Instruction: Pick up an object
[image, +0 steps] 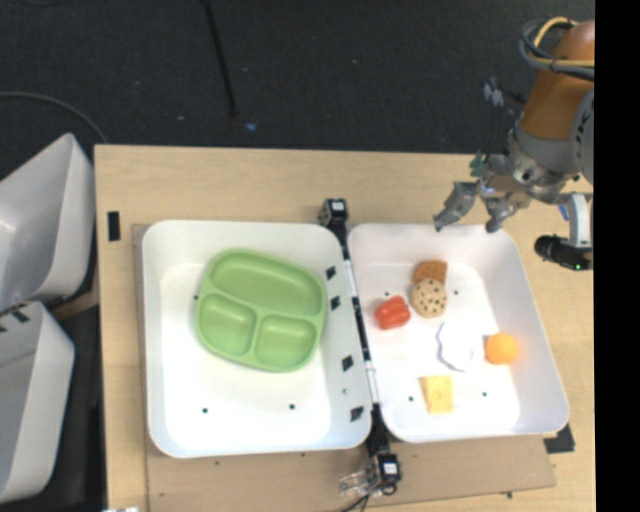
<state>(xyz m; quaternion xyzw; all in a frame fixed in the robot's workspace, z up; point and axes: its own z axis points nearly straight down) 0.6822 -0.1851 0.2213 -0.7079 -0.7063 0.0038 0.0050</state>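
the grey two-finger gripper (472, 212) hangs over the far rim of the right-hand shallow white bin (530, 300), its two fingers spread apart and pointing down, with nothing between them. nearest below it sit a small brown bread-like chunk (431, 271) touching a round speckled cookie (429, 297), and just beside those a red pepper-shaped toy (392, 313). further toward the near side lie a flat white disc (459, 347), an orange ball (501, 348) and a yellow cheese-like block (436, 393). the left-hand shallow white bin (170, 400) holds a green divided plastic plate (260, 310). nothing is picked yet. my judgement: the red pepper is the cleaner target, since it stands slightly apart; centre the fingers over it, keep them wide on descent, and avoid straddling the touching bread and cookie, which could wedge or slip
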